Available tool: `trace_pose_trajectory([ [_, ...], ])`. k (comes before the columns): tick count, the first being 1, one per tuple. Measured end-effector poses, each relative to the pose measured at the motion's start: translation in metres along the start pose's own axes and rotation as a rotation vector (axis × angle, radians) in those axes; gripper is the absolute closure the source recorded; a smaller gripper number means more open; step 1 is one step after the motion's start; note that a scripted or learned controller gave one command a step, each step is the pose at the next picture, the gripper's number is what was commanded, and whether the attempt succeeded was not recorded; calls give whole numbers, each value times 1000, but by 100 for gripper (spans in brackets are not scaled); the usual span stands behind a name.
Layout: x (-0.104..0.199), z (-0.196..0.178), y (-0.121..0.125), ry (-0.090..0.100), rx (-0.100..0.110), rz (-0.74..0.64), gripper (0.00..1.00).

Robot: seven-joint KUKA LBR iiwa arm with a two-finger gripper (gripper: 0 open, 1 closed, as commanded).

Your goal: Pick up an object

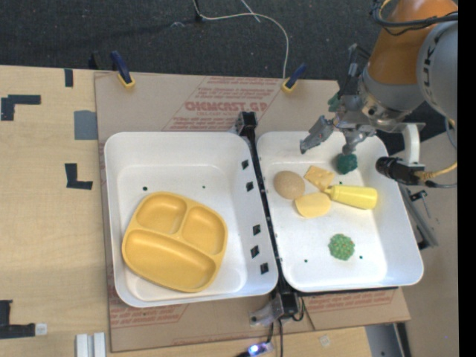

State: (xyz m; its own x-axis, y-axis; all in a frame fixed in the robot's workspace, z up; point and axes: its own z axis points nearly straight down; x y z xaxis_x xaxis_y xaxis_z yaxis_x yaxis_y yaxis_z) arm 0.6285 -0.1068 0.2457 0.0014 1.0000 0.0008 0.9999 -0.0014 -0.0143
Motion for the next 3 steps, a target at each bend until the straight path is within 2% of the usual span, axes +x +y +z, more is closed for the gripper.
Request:
trace_pose_trajectory([
  [1, 0, -8, 2, -1, -13, -3, 0],
  [3, -5, 85, 10, -2, -8, -2, 0],
])
